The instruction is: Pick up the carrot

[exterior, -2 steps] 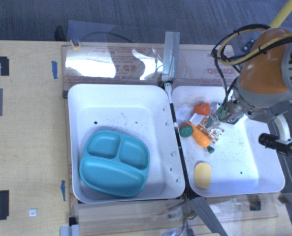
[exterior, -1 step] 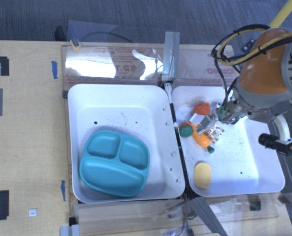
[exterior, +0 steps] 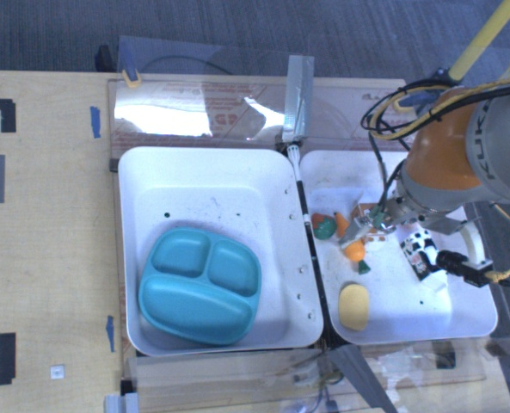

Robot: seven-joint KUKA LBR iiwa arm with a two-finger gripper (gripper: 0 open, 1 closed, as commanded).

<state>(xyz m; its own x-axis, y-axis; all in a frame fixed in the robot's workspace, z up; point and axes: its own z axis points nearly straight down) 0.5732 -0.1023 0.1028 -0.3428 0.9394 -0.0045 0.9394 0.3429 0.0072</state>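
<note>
The carrot (exterior: 354, 249) is a small orange piece with a green tuft at its lower right, lying near the middle of the right white bin (exterior: 461, 317). The gripper (exterior: 375, 218) hangs just above and to the right of it, at the end of the grey arm with the orange band (exterior: 439, 157). Its tip is close to the carrot, and I see nothing between the fingers. A second small orange piece (exterior: 341, 222) lies next to a green toy (exterior: 324, 227), left of the gripper.
A pale yellow rounded toy (exterior: 353, 305) rests near the right bin's front edge. The left bin (exterior: 151, 179) holds a blue divided plate (exterior: 201, 286). A ridge (exterior: 310, 256) separates the two bins. Yellow cables (exterior: 401, 106) loop above the arm.
</note>
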